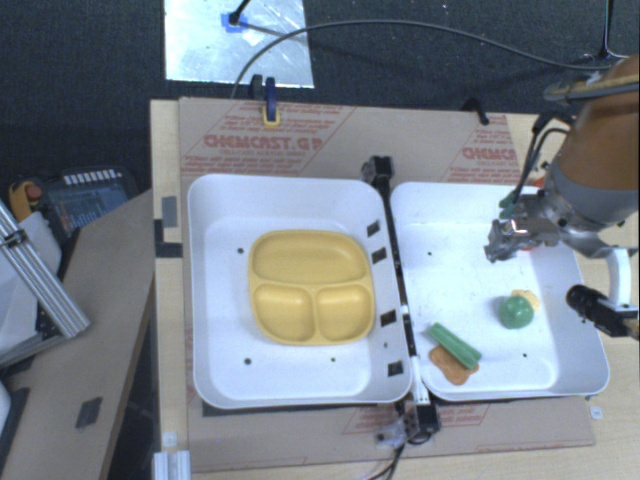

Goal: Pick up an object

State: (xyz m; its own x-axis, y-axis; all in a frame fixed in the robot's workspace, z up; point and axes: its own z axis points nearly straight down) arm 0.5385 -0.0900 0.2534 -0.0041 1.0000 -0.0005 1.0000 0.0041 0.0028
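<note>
Gripper [503, 240] in right bin [575, 368], upper part of it; can't tell its state. Green ball [516, 312] lies below it, apart; green stick [455, 346] lower left on orange piece [452, 369].

The gripper [503, 240] hangs over the right bin [440, 218]. A yellow tray [305, 286] fills the left bin [215, 268]; a green ball [517, 312] sits near the right bin's right edge.

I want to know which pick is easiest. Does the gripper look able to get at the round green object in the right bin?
Probably yes. The gripper is above the right bin, and the round green object lies just below it in the view with nothing between.
</note>
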